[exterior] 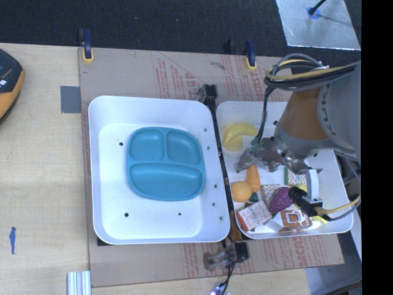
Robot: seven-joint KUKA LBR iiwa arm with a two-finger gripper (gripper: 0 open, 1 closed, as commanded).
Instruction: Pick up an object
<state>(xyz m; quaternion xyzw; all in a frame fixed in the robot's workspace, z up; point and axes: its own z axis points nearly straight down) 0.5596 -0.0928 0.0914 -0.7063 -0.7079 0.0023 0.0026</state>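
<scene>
The gripper (258, 154) hangs low over the right bin (344, 183), above the cluttered toys — I cannot tell its state. Nearest candidates: yellow banana (236, 134) and orange carrot (252, 177). The left bin (110, 121) keeps the blue tray (164, 163) apart.

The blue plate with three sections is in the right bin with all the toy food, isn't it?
Not quite. In the camera view the blue plate with three sections lies in the left bin. The toy food, like the yellow banana, is in the right bin.
</scene>
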